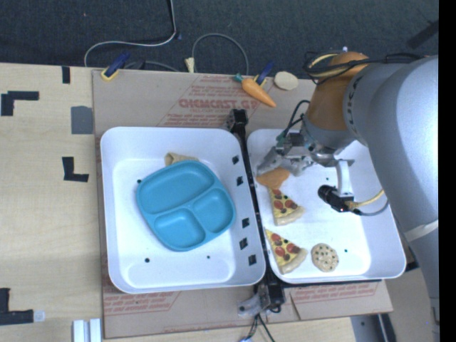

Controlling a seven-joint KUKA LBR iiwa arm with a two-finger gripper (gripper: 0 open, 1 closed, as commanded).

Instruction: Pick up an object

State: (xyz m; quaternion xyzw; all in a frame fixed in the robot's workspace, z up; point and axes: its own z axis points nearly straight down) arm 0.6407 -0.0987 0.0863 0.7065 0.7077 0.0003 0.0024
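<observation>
The likeliest target is the small tan toy piece (274,178) lying flat on the floor of the right bin (385,258), at about ten o'clock within it, close to the divider between the two bins. It looks like a light, rigid plastic play-food item — thin, smooth and probably a little slippery, not fragile. Being so flat, it offers little height to grip; I judge the best hold is across its narrower width, pads coming down on opposite edges, since a pinch from above on the broad face would likely skate off. The hand (283,157) hangs directly over this piece, just at its twelve o'clock edge, the grey-and-orange arm (399,120) reaching in from three o'clock and bending down at the wrist so the tool points toward the bin floor. Whether the hand is spread or closed I cannot tell — the metal parts blur together, and nothing is plainly seen pinched in it. Further toward six o'clock lie two pizza slices (285,206) (286,251) and a cookie (325,256). The left bin (121,262) holds a blue divided plate (187,204); a toy carrot (258,92) sits on the surface at twelve o'clock.
</observation>
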